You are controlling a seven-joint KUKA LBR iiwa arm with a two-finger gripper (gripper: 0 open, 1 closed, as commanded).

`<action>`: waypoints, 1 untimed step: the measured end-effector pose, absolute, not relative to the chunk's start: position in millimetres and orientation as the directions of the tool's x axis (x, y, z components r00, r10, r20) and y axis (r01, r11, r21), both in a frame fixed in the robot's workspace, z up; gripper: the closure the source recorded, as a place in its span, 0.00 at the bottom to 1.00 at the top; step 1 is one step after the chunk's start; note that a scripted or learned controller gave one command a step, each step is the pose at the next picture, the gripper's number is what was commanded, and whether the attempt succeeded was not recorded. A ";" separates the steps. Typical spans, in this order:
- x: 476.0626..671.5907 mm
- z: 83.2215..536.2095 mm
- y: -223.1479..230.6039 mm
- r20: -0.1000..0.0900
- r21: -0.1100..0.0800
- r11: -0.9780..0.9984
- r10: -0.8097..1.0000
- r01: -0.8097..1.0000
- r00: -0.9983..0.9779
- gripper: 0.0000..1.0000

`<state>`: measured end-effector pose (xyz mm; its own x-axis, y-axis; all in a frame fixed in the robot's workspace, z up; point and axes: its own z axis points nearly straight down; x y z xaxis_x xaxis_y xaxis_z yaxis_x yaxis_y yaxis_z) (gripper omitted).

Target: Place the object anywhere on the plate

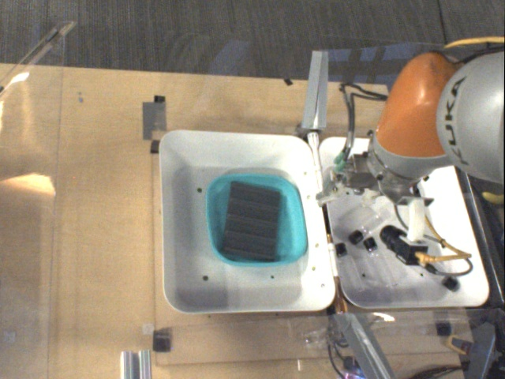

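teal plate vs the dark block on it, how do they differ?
Colour: the plate is teal, the block dark grey. Size: the plate is wider, its rim showing all round the block. Surface: the plate looks smooth, the block is ribbed. Both lie flat in the same white bin.

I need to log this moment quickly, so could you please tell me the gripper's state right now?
Gripper: cannot be told; it hangs over the right bin.
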<state>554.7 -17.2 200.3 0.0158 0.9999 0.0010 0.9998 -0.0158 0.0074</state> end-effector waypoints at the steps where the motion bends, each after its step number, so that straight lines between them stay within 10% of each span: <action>1: 577.1 200.9 -45.6 0.001 0.008 -0.037 0.999 0.999 0.037 0.00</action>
<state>577.1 -45.6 200.9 0.0372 0.9993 0.0006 0.9993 -0.0372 0.0078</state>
